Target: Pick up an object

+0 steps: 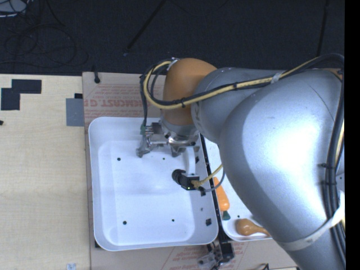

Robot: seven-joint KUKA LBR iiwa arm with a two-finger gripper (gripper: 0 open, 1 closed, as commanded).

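The grey arm with its orange band reaches over the near-right rim of the left shallow white bin (101,151), its metal two-finger gripper (151,142) hanging low near that bin's far edge. Whether it is spread or pressed together I cannot tell; nothing shows between its tips. The likely targets lie in the right white bin (230,229): an orange carrot-shaped toy with a green tip (223,198) along its left wall and a tan rounded object (247,226) near its front edge. The step looks like a reach or search, with no grasp made. Next it would need to travel across the divider and descend over one toy.
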